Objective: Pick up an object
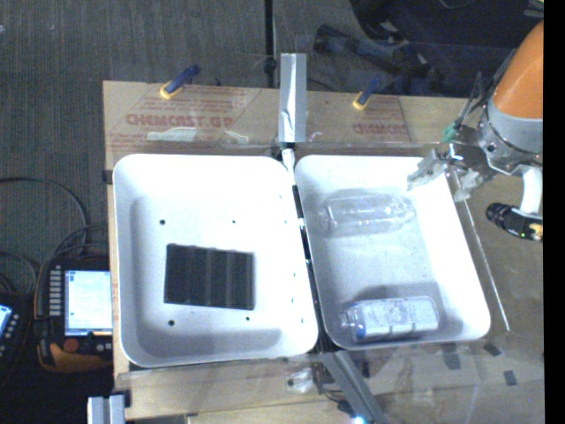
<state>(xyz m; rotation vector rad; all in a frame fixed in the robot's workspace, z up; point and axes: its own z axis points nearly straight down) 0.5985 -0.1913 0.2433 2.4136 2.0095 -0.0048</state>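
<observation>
A black ribbed rectangular block [209, 277] lies flat in the left bin [132, 193]. In the right bin [459, 263] a clear plastic bottle [366, 211] lies on its side near the back. A second clear bottle with a label [390, 317] rests along the front wall. My gripper [439, 181] hangs above the right bin's back right corner, to the right of the upper bottle and apart from it. Its fingers are spread open with nothing between them.
A metal divider post [291, 104] stands behind the seam between the bins. Clamps [179, 81] sit on the cardboard backing. A handheld pendant [75, 303] lies off the bench to the left. The arm's orange band [525, 73] is at the far right.
</observation>
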